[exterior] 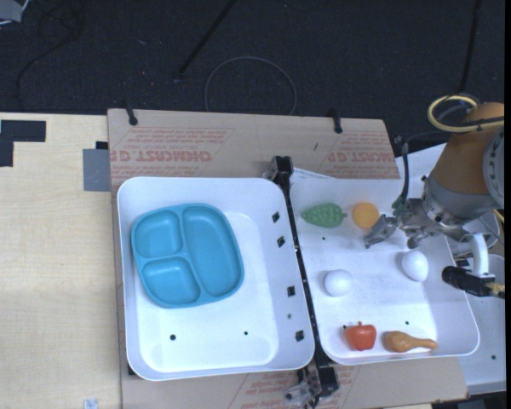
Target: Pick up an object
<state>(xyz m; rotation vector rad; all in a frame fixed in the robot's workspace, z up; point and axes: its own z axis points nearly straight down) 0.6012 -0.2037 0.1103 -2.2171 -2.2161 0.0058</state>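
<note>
Orange ball: in the right bin, just left of my gripper, beside the green leaf.
Gripper: I see fingers spread, pinching nothing.
White eggs: one just below the gripper, the other nearer the bin's middle.
Left bin: blue tray.

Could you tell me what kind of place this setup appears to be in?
Probably a robotics lab: a grey arm reaches over two white bins on cardboard, with toy food such as a red apple and loose cables on the dark floor.
</note>
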